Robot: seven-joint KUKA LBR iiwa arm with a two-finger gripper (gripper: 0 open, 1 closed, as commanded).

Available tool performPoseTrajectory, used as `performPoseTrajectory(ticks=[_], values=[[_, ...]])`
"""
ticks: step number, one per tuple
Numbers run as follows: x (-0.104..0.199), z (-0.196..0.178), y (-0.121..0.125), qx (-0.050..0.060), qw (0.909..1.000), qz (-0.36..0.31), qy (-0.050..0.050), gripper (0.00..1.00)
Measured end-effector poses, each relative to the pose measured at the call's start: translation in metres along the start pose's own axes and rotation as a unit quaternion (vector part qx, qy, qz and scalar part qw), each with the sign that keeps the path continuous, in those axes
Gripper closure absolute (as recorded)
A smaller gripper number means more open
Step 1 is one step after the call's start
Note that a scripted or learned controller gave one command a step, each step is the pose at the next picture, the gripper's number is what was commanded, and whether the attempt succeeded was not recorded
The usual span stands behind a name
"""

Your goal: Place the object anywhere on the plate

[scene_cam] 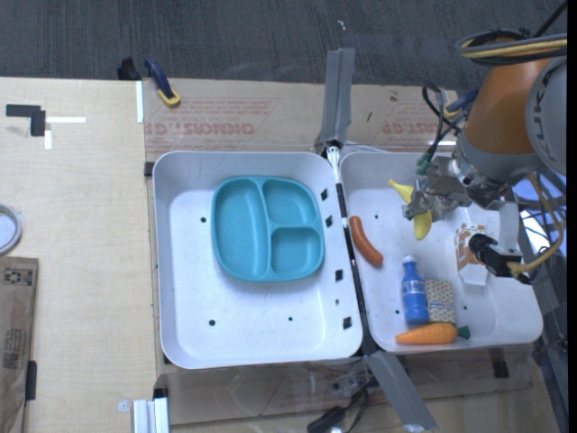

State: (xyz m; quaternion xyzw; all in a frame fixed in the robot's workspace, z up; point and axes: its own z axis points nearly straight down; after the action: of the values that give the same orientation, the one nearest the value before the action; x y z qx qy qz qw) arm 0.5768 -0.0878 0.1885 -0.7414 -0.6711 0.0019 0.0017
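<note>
Arm cut by right edge; banana partly behind gripper.

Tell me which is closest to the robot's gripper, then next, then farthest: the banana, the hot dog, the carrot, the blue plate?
From the gripper:
1. Banana, right at the gripper.
2. Hot dog, by the right bin's left wall.
3. Carrot, at that bin's front edge.
4. Blue plate, in the left bin.
</note>
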Motion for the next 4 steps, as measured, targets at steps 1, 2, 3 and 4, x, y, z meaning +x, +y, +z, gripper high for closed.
performPoseTrajectory(ticks=[1, 2, 3, 4], values=[[0.048, 0.001, 0.022, 0.000, 0.9906, -0.137, -0.001, 1.00], [0.047, 0.001, 0.022, 0.000, 0.9906, -0.137, -0.001, 0.00], [0.047, -0.005, 0.023, 0.003, 0.9906, -0.137, -0.001, 1.00], [0.062, -0.093, 0.033, 0.000, 0.9891, -0.147, -0.001, 1.00]])
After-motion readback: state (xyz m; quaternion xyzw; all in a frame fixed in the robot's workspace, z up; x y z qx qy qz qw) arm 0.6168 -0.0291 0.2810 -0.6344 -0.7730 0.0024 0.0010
